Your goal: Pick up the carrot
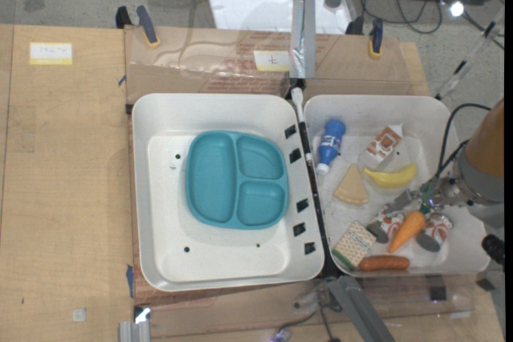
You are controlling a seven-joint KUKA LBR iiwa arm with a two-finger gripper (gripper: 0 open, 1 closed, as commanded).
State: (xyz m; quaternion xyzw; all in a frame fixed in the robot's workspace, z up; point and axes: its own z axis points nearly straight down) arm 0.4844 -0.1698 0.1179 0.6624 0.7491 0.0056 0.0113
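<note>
I read the orange tapered plastic carrot [407, 228] as lying in the lower right part of the right white shallow bin [321, 110], tilted with its thick end up toward the pincer [426, 200], which sits just above and beside that end; I cannot tell from this view whether the pincer is wide or narrow, nor whether it has the carrot. Risk one: crowding. A red-and-white round toy [438, 231] touches the carrot's right side, a reddish sausage-shaped toy [384, 262] lies just below its tip, and a green-edged cracker block [353, 244] sits near its left. A closing stroke may catch a neighbour or push the carrot sideways. Risk two: the tapered body may slip out under a squeeze. Risk three: the bin's right wall is near, limiting approach. Open room lies upward and left, between the yellow plastic banana [390, 175] and the tan wedge [351, 187].
</note>
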